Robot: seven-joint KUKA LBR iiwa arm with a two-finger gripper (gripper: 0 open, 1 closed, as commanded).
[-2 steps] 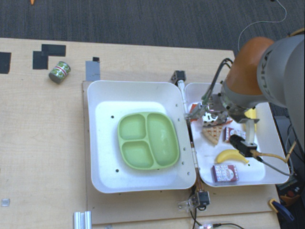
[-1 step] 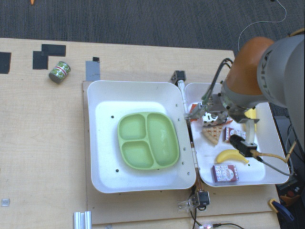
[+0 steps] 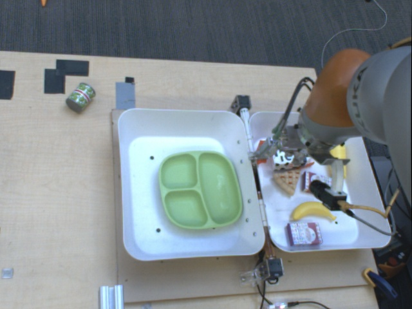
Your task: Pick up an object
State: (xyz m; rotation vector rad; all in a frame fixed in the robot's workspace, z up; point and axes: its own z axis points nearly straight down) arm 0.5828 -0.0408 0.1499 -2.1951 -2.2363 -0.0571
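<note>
Gripper (image 3: 288,154) sits low in the right white bin (image 3: 367,237); I cannot tell its state. Beside it lie a tan toast-like wedge (image 3: 287,181), a yellow banana (image 3: 311,211) and a maroon box (image 3: 303,234). A green divided plate (image 3: 200,190) occupies the left white bin (image 3: 135,172).

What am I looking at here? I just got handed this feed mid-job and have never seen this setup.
One fixed camera looks down at a slant on a wooden bench. The grey arm with the orange band reaches in from the right. Two white bins sit side by side. The left bin holds a green divided plate. The right bin holds a banana, a toast-like wedge and a dark red packet. The gripper hangs over this bin; I cannot tell whether it holds anything. A small can lies on the bench.
</note>
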